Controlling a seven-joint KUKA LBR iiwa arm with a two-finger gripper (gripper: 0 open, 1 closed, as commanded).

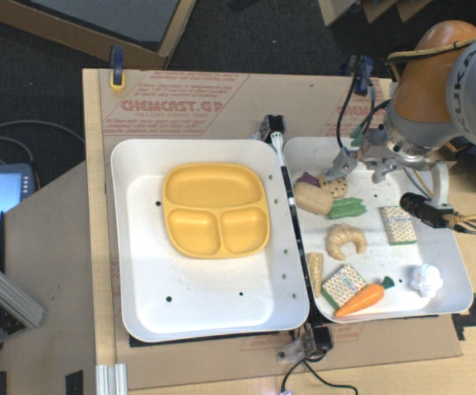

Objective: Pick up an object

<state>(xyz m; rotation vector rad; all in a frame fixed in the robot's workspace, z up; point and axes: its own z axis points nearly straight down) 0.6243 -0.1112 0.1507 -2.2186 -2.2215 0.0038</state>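
Observation:
My gripper [361, 169] hangs over the far part of the right bin [452, 262], open, with nothing between its fingers. One fingertip [338, 171] is just above a tan cookie [334, 189] and a purple piece [306, 179]. Below these lie a beige bread piece [312, 198] and a green vegetable [347, 208]. Nearer the front are a croissant [346, 239], a speckled cracker [399, 225], a breadstick [315, 271], a small printed packet [343, 283], an orange carrot [361, 299] and a white crumpled object [426, 280].
The left bin [139, 253] holds a yellow divided plate [216, 208]. A black clip [272, 126] sits on the ridge between the two bins. The arm [436, 81] reaches in from the upper right over the bench's back edge.

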